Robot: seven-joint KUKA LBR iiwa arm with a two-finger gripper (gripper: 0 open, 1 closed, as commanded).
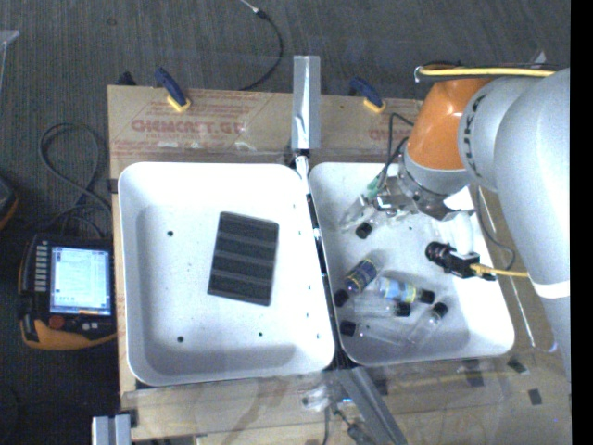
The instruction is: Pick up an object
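In the right bin (500, 336) lie several small clear bottles with dark caps (394, 290), scattered in its lower half, one with a blue and yellow label, and the gripper (375, 202) is above the upper part of this bin; how it stands I cannot tell. The left bin (139, 341), just beside the right bin, has a flat black ribbed block (244, 258). Both stand on a wooden bench (204, 128) with blue clamps (170, 87), over a dark floor with a handheld screen (69, 286) on the far side of the left bin.

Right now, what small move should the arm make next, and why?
Probably a short move toward the view's bottom and down. The gripper sits at the right bin's upper part, while the small vials lie clustered lower in that bin.
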